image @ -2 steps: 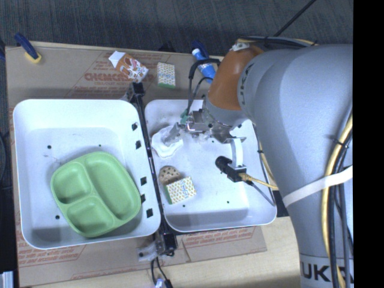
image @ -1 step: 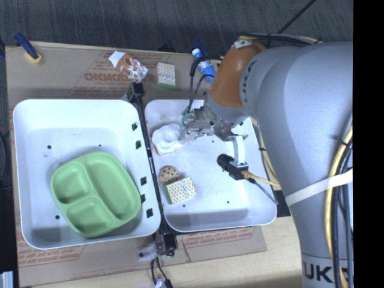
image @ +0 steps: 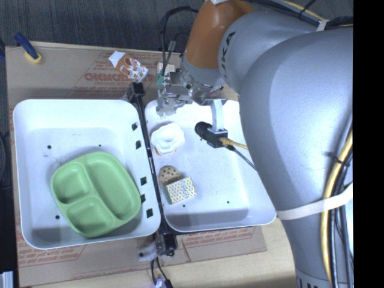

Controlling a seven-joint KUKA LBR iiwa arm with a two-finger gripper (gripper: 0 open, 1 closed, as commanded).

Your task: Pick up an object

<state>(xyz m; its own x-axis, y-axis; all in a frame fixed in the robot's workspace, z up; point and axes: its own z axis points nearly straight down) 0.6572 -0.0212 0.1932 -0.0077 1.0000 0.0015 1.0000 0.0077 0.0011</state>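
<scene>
My gripper [image: 165, 107] hangs over the back left corner of the right bin [image: 240, 212], just behind a white lumpy object [image: 167, 138] that lies on the bin floor. Its fingertips sit close above that white object, and nothing shows between them. Nearer the front of the same bin lie a round brown cookie-like piece [image: 169, 174] and a small patterned pale block [image: 180, 190], touching each other. A green divided plate [image: 95, 192] rests in the left bin [image: 24, 161].
The arm's grey body covers the right side of the right bin. A small orange-and-white wrapper [image: 129, 66] lies on the cardboard behind the bins. A blue and yellow item [image: 27, 48] sits at the far left corner.
</scene>
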